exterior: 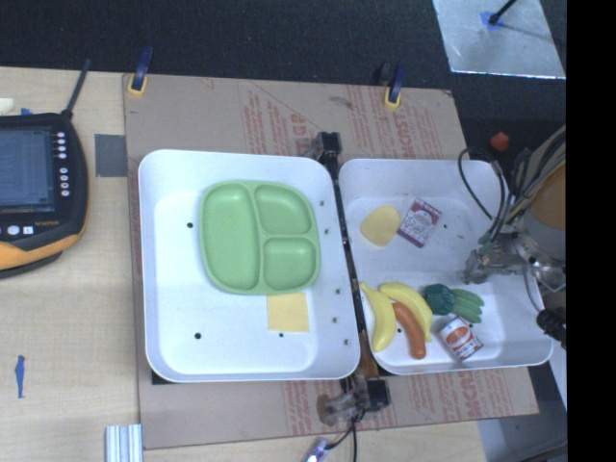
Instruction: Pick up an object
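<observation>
Camera view: cardboard-covered bench (404, 123), dark floor (241, 17) beyond; hand (478, 269) state unclear.

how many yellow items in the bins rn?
3. Yellow square in the left bin below the green plate; round yellow piece and banana in the right bin. None looks hidden.

Bench (77, 335), cardboard sheet (241, 114), two white bins (164, 258), pendant (34, 191)

Smooth white plastic bins (164, 258) sit on matt brown cardboard (241, 104) (printed red); a matt green plastic plate (258, 236) rests inside.
</observation>
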{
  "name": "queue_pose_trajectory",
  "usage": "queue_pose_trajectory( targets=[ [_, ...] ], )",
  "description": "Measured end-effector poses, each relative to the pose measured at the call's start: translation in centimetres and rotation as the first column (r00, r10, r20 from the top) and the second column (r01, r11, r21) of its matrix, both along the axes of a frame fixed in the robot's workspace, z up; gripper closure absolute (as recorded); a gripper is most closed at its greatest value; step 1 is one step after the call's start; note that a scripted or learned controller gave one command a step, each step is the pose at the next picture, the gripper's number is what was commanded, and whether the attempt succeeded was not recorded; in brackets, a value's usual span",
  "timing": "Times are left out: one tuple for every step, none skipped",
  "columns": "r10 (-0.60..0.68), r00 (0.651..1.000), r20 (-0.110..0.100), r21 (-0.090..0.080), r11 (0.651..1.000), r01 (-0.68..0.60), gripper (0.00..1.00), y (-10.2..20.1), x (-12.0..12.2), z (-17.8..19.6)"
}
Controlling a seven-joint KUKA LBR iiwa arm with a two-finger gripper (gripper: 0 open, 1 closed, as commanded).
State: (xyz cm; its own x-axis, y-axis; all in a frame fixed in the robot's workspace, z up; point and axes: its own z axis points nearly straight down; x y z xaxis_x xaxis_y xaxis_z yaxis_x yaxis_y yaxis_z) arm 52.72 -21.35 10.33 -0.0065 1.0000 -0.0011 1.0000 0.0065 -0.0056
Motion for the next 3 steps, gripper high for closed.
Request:
queue_pose_trajectory(
  targets=[
    [-0.003, 1.000, 0.006, 0.000, 1.000, 0.003, 1.00, 0.2, 6.5, 10.4],
    [-0.003, 1.000, 0.004, 0.001, 1.000, 0.003, 0.00, 0.2, 6.5, 10.3],
    [-0.001, 1.000, 0.001, 0.002, 1.000, 0.001, 0.00, 5.7, 9.2, 6.2]
  ],
)
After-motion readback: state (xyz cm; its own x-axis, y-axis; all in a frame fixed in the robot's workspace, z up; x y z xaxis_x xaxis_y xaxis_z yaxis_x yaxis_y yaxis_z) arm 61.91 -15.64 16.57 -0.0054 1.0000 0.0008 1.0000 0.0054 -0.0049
